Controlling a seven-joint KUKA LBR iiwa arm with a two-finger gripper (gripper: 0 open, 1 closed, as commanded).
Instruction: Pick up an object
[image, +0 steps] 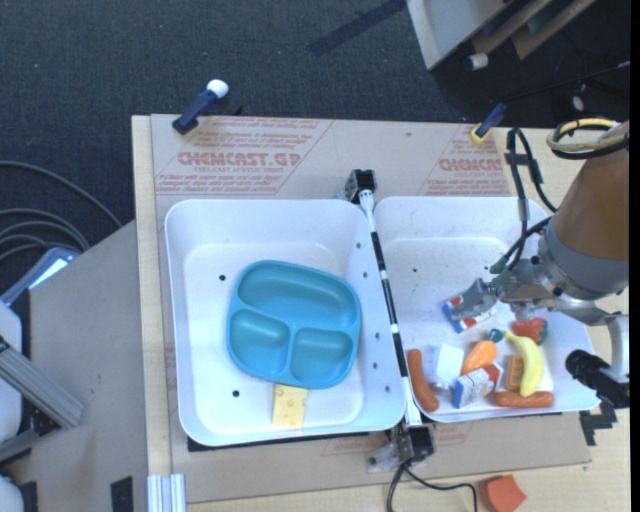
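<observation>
Grey arm (590, 240) low over right bin (420, 225), hand (478, 300) by toy food pile: carrot (481, 355), banana (528, 362), hot dog (421, 380). Finger state: cannot tell. Left bin (190, 300) has blue plate (293, 322), cheese (290, 405).

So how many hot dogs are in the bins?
2 that I can see, both in the right bin: one hot dog by the divider, one hot dog at the near edge under the banana. The arm may hide others.
</observation>
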